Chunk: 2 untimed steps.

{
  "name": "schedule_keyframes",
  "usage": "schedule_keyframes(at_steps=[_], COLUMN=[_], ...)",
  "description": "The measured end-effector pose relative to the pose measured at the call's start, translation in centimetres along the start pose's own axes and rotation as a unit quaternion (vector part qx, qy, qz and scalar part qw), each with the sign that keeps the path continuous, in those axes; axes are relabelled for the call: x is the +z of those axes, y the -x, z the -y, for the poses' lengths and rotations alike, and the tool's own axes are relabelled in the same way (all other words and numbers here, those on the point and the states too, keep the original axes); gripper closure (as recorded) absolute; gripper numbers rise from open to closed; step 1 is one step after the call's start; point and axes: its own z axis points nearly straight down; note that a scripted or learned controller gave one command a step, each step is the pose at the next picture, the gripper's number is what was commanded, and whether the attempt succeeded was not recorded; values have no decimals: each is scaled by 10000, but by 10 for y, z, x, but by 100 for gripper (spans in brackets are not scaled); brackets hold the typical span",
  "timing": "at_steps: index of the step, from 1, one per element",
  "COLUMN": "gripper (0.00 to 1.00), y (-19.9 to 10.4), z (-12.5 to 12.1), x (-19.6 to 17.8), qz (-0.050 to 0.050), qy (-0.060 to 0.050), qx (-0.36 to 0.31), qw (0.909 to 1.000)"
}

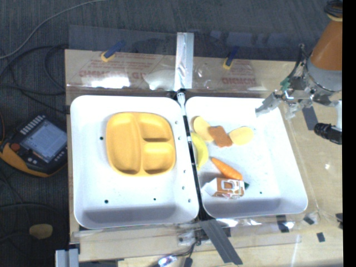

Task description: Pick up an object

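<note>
Several toy foods lie in the right bin (278, 199): a pale yellow round piece (199, 125), a brown biscuit-like piece (221, 136), a yellow oval slice (241, 134), a yellow curved piece (200, 152) against the left wall, an orange carrot (226, 169) and a small orange-and-white carton (229, 188). My gripper (278, 106) hangs over the bin's far right corner, up and to the right of the oval slice. It stands open with nothing between its fingers.
The left bin (89, 193) holds a yellow compartment tray (141, 142). A divider rail (189, 149) runs between the bins. A handheld pendant (39, 143) lies on the floor at the left, with cables behind the bench.
</note>
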Motion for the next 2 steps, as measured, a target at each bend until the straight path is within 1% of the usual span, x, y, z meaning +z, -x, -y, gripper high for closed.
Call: schedule_keyframes(at_steps=[1,2], gripper=[0,0], y=[-2,-37], z=[-8,-5], x=[117,135], qz=[4,39], qy=[9,44], qx=[-420,-544], qw=[9991,9985])
